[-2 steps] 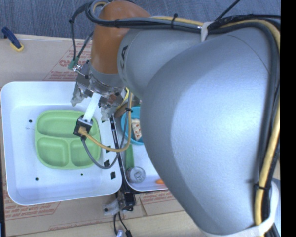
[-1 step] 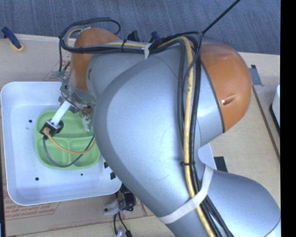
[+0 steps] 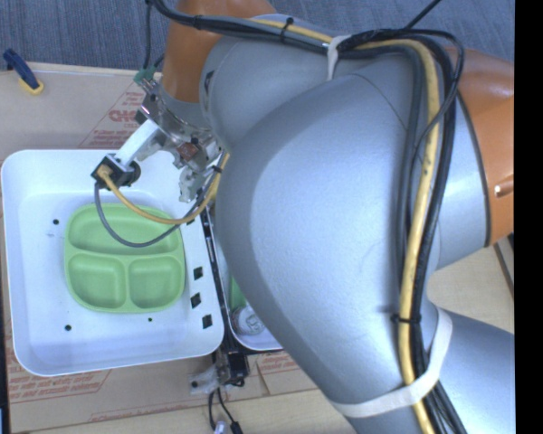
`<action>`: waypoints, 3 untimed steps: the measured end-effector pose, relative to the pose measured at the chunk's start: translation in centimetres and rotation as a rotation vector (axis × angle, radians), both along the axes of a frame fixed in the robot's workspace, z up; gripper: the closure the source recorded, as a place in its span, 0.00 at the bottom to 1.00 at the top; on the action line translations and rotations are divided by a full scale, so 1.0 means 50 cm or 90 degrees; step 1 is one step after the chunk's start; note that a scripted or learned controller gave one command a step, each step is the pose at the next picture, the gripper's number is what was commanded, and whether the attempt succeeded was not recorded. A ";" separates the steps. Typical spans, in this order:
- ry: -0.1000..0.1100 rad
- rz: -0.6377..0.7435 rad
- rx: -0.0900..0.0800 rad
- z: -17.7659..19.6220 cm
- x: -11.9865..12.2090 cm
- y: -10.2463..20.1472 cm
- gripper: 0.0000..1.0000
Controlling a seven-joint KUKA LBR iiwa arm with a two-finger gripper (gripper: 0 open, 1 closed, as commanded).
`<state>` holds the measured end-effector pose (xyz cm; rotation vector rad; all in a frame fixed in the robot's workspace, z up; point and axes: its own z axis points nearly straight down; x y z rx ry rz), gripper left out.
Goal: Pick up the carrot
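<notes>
The arm (image 3: 344,206), smooth grey shells with a glossy orange band, takes up the centre and right of the frame, black and yellow cables strapped along it. Its end effector (image 3: 176,147) sits at upper centre, above the back edge of the left bin (image 3: 27,333); whether it is released or clenched cannot be told. That bin is shallow, white, with rounded corners, and holds a matte light-green tray (image 3: 125,259) with three compartments, a black-and-yellow cable looping over it. A sliver of the right bin (image 3: 253,337) peeks out under the arm. The carrot cannot be made out. The desk (image 3: 81,102) wears brown printed cardboard.
</notes>
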<state>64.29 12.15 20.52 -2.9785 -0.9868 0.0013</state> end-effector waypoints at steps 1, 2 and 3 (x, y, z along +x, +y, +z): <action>0.008 -0.011 -0.004 -0.230 -0.146 0.068 0.00; 0.019 -0.010 -0.005 -0.204 -0.146 0.062 1.00; -0.017 -0.268 0.010 -0.207 -0.296 0.014 1.00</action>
